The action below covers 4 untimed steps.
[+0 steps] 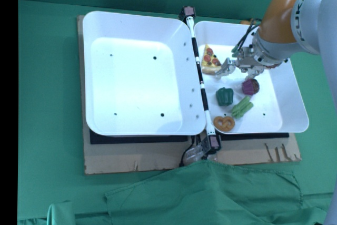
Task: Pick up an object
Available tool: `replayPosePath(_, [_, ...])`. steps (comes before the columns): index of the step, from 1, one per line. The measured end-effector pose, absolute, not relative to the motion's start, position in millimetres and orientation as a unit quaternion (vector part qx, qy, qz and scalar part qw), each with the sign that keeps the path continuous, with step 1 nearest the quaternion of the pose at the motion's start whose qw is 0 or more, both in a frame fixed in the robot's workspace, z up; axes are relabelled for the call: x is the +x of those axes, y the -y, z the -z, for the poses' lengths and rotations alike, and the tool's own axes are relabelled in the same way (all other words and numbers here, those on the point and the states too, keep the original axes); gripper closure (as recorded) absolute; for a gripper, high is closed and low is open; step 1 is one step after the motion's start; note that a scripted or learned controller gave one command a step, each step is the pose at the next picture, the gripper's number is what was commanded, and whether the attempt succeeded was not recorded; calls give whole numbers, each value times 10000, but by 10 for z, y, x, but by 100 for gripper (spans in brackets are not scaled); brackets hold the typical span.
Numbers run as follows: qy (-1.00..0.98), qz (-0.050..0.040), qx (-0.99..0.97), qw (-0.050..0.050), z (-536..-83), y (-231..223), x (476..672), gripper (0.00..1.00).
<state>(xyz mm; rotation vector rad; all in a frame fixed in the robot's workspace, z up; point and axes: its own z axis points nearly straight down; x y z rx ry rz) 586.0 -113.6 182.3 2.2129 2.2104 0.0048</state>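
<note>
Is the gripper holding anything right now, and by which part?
Cannot be told: the gripper sits low in the right bin between the pizza slice and the purple toy.

Robotics lab test rig: grey KUKA arm [310, 13] over two white bins [137, 74] on a cardboard base [105, 160], green cloth backdrop [47, 113], toy food like plastic pizza [210, 59] for picking.

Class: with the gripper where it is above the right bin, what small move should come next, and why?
Probably lower the gripper toward the dark purple round toy lying just below it in the shallow white right bin. Nothing shows between its fingers, and that toy looks nearest.
</note>
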Motion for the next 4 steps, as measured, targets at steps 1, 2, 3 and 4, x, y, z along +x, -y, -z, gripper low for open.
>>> replayPosePath(1, [-7055, -48, 7086, 97, -1858, 983, 5573, 0])
replayPosePath(2, [-7042, -56, 7100, 91, -1858, 1433, 4947, 0])
replayPosePath(3, [-7043, -63, 7097, 137, -1981, 1436, 4976, 100])
replayPosePath(4, [-7063, -36, 7079, 88, -1854, 1322, 5365, 100])
